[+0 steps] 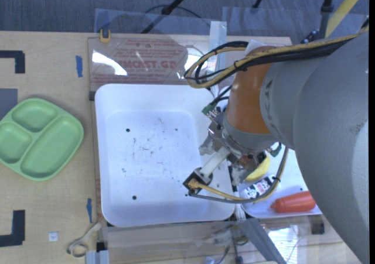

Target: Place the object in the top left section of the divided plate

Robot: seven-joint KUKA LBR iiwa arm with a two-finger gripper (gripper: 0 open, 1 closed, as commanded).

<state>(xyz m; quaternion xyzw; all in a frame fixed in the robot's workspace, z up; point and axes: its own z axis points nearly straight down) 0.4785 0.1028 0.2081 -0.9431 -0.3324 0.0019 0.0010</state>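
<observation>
The green divided plate (40,138) lies on the wooden bench at the far left, outside the bins, with two small sections and one long one. My gripper (239,176) hangs under the orange-banded wrist, over the seam between the two bins near their front edge. A yellow banana-like object (260,169) sits right beside the gripper on its right, partly hidden by the wrist. Whether it is between the fingers cannot be made out. The plate is far to the left of the gripper.
The left white bin (117,110) shows only small dark specks on its floor. In the right bin, mostly hidden by the arm, lie a red-orange object (293,201) and a small white thing with dark marks (258,190). A clear plastic sheet (140,61) lies behind the bins.
</observation>
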